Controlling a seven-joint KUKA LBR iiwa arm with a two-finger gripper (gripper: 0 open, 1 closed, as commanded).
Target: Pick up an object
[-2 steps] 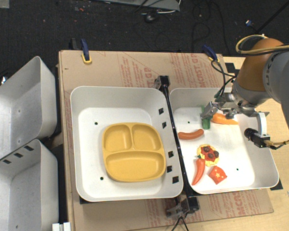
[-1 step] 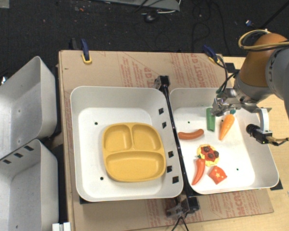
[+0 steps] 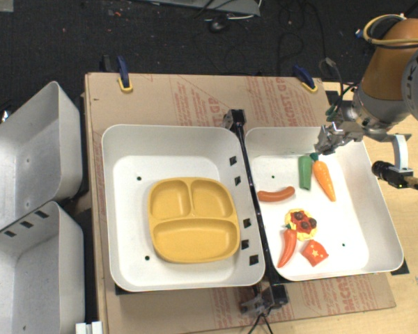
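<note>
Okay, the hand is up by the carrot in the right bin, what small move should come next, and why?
Probably lower the hand a little toward the carrot, which lies just below it beside the green piece. Nothing shows as held yet, so it likely has to come down before closing.

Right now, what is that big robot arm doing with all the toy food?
The robot arm's gripper is hovering at the far end of the right bin, just above the top of the toy carrot and a green piece. It isn't holding anything yet. A sausage, a red pepper and other toys lie nearby. The left bin holds a yellow divided plate.
</note>
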